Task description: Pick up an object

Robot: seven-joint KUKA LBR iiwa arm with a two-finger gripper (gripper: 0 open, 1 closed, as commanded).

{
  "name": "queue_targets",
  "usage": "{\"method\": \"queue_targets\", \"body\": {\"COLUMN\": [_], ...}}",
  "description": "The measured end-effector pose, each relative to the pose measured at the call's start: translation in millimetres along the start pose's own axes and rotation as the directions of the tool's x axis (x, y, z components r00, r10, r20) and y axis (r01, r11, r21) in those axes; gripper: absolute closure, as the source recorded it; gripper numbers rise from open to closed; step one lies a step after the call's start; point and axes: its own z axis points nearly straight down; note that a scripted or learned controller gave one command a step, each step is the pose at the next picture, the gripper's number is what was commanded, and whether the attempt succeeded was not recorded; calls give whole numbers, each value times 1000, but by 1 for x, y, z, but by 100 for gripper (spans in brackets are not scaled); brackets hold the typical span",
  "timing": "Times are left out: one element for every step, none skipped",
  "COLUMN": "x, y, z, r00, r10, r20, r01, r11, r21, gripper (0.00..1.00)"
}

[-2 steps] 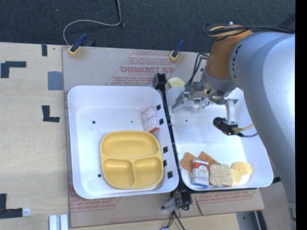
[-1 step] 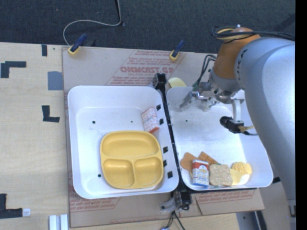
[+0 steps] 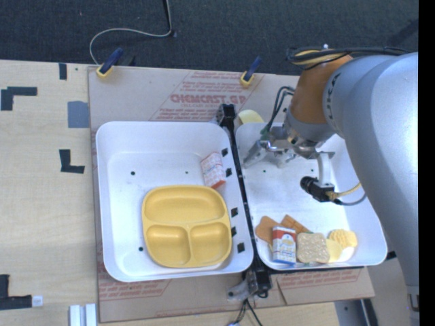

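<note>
Gripper (image 3: 262,149) low in the right bin (image 3: 367,212), far end, beside the divider; finger state cannot be read from this angle.

Arm (image 3: 380,114) enters from the right, orange band (image 3: 312,94) above the wrist, and hides the bin's far right corner and much of its right wall. Nothing can be seen between the fingers (metal parts blur together against the white floor). Right bin, near end, in a row: orange flat pieces (image 3: 275,224), small red-and-white carton (image 3: 283,244), brown bread slice (image 3: 312,248), pale yellow item (image 3: 342,243), all touching or just beside one another, well apart from the gripper. Pale round object (image 3: 250,117), partly hidden, at the far edge. Left bin (image 3: 112,182): yellow divided tray (image 3: 187,224), red-and-white packet (image 3: 213,170) against the divider. Open floor lies mid right bin and along the left bin's far side.
</note>
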Motion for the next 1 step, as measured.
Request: {"method": "queue_targets", "body": {"x": [-12], "y": [28], "z": [0], "r00": [1000], "r10": [1], "r20": [0], "r01": [-1], "r11": [1000], "r21": [-2], "gripper": [0]}}
